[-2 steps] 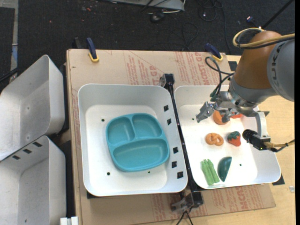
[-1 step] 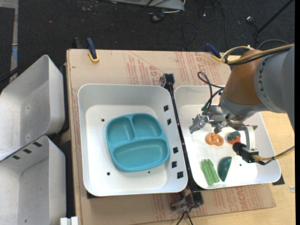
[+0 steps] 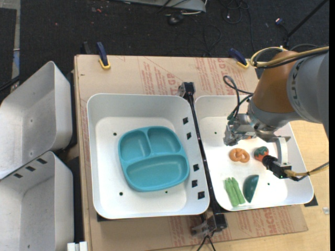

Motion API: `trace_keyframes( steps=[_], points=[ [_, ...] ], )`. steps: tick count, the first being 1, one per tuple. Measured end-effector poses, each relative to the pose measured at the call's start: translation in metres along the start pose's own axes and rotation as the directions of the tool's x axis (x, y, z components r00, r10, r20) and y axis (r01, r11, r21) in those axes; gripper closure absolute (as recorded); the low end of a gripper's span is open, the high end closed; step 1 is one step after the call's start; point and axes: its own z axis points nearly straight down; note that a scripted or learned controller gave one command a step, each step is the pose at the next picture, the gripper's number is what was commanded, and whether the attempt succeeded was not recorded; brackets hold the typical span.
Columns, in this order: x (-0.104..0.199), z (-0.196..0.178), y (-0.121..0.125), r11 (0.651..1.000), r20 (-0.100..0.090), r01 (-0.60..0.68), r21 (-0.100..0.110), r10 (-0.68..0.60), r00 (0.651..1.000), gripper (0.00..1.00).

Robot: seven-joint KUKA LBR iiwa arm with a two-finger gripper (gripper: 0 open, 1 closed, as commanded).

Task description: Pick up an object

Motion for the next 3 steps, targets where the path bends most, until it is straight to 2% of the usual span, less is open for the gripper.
trace_keyframes(
  steps=[2, 3],
  points=[
    [0.008, -0.111, 0.008, 1.0, 0.001, 0.007, -0.005, -0.007, 1.0, 1.0],
    [0.059, -0.112, 0.008, 1.0, -0.002, 0.011, 0.0, -0.011, 1.0, 1.0]
  ],
)
